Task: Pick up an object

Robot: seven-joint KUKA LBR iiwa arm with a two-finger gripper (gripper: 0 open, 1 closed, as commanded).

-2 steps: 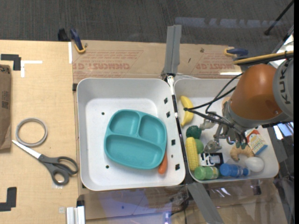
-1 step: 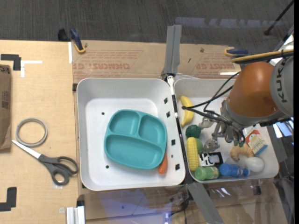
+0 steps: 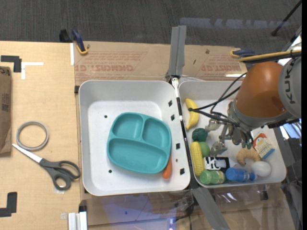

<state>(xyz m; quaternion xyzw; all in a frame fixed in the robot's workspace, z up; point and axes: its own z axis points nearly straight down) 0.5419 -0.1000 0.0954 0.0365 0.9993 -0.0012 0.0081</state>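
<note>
Hovering low over right bin [image 3: 280, 174], gripper [image 3: 225, 140] above clutter: corn [image 3: 196, 158], banana [image 3: 191, 113], green bottle [image 3: 212, 177], blue bottle [image 3: 240, 175]. Jaw state: cannot tell, wrist blocks. Nothing visibly held, so pick prob. not done; grasp + lift left. Left bin [image 3: 91, 128] w/ teal tray [image 3: 139, 143], carrot [image 3: 167, 169]. Bench: cardboard [image 3: 124, 63], scissors [image 3: 50, 166], tape roll [image 3: 32, 135]. Grey carpet beyond.

Right bin [image 3: 280, 175]: banana [image 3: 191, 112] and corn cob [image 3: 196, 158] along left wall; blue bottle [image 3: 240, 176], white egg [image 3: 261, 168] near front edge.
</note>
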